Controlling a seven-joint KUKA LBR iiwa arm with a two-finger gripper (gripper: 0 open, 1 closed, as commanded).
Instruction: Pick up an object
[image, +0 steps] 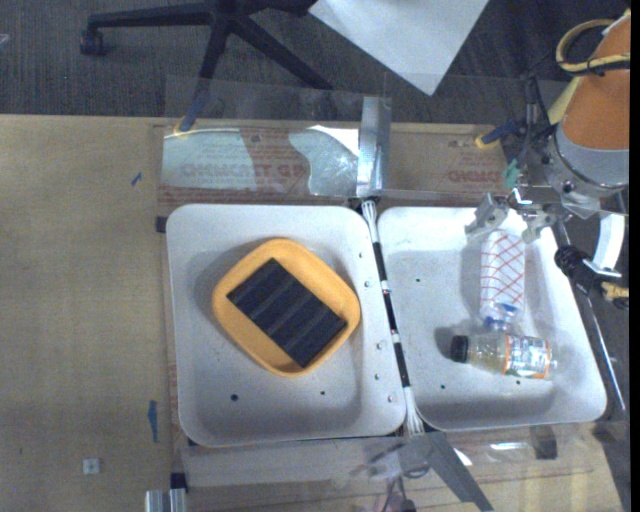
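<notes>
Two shallow white bins sit side by side on the wooden bench (70, 300), the left bin (190, 400) in the middle of the frame and the right bin (570, 395) toward the right edge. In the left bin lies a yellow-orange dish (232, 322) with rounded corners, turned at an angle to the bin walls — a dark ribbed slab (286, 311) rests inside it. The right bin holds two things: a clear wrapped bundle with a red crisscross pattern (499, 272), standing lengthwise from the upper part of the bin down toward its middle, and a small bottle (503, 354) lying on its side in the lower half, dark cap pointing left, with an orange-and-white label around its body. The lower end of the bundle comes very near the bottle; whether they touch I cannot tell. The arm (598, 125) enters at the upper right of the frame, its orange band showing above grey metal. The gripper (508, 216) hangs over the top of the right bin, right at the upper end of the crisscross bundle — its fingers look spread to either side of that end, with no clear pinch on it. Above the bins a strip of shiny clear film (260, 160) lies across the bench.
</notes>
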